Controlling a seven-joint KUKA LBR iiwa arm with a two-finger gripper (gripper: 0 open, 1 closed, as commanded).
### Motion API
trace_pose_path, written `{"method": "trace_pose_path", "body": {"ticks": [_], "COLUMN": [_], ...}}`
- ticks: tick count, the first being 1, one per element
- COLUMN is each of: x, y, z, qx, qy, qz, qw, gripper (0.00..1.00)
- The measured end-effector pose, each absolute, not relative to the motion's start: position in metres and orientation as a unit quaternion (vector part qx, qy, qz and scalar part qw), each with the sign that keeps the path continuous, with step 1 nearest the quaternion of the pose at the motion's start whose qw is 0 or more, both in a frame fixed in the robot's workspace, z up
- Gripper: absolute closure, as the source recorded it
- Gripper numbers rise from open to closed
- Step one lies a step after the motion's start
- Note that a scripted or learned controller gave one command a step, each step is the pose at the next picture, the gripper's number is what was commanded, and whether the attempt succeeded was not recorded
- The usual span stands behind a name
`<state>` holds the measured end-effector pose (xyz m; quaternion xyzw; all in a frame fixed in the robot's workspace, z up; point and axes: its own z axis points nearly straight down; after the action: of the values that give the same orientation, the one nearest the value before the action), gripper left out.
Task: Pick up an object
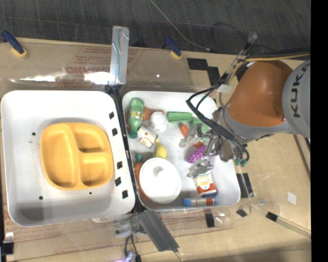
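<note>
So the right bin (229, 179) is the crowded one, and the hand (203, 149) is down in it near the right wall, right over a little purple bunch of grapes (195, 156). The grapes look like a bumpy plastic cluster, bright violet, sitting about mid-bin toward the right side, with metal bits of the hand touching or overlapping the top of them. Honestly can't tell if the hand is wide, narrow or actually gripping anything, it's too cluttered there. Around it: a small red and white carton (205, 185) just below toward the bottom right corner, a marker-like stick (198, 202) along the bottom wall, a white round lidded cup (159, 179) at the bottom left, a green bottle (135, 116) in the top left corner, a green pepper-ish thing (179, 115) near the top wall, and a small orange carrot piece (184, 129) just under that. The left bin (16, 119) just has a yellow divided plate (76, 154) sitting in its middle. Both bins sit on a light wood counter (279, 195) with cardboard and clear tape along the far edge, blue clamps (14, 42) on that edge, and dark carpet floor (60, 7) beyond it with a thin cable running across.
</note>
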<state>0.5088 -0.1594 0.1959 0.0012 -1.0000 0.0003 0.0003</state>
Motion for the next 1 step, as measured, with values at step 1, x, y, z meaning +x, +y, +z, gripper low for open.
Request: {"method": "trace_pose_path", "body": {"ticks": [1], "x": [0.5444], "y": [-0.2106], "z": [0.0932], "qx": [0.015], "qy": [-1.000], "qz": [0.0010], "qw": [-0.002], "gripper": [0.00]}}
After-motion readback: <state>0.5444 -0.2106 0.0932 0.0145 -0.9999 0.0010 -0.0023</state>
